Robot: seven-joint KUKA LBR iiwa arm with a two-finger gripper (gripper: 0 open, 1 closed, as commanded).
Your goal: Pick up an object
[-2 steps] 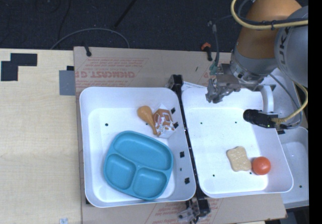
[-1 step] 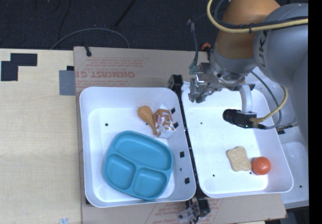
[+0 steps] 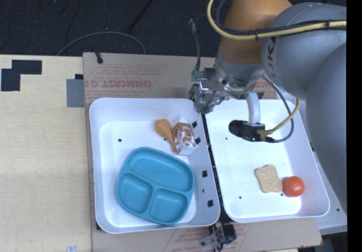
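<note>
Hovering my gripper [image 3: 205,99] over the far end of the divide between the left bin [image 3: 102,132] and right bin [image 3: 317,188], I have picked up nothing yet. Whether it is apart or together I cannot tell. The tomato [image 3: 293,186] and cracker [image 3: 267,179] lie near the right bin's near right corner; choosing, descending and lifting remain.

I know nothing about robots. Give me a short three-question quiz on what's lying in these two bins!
1. True or false: the blue divided plate lies in the left bin.
2. Which thing touches the red ball in the right bin? A) wooden spoon B) tan bread slice C) black cable
3. Fill in: the wooden spoon lies beside a crumpled ____.

Key: 1 true; 2 B, the tan bread slice; 3 wrapper.
</note>
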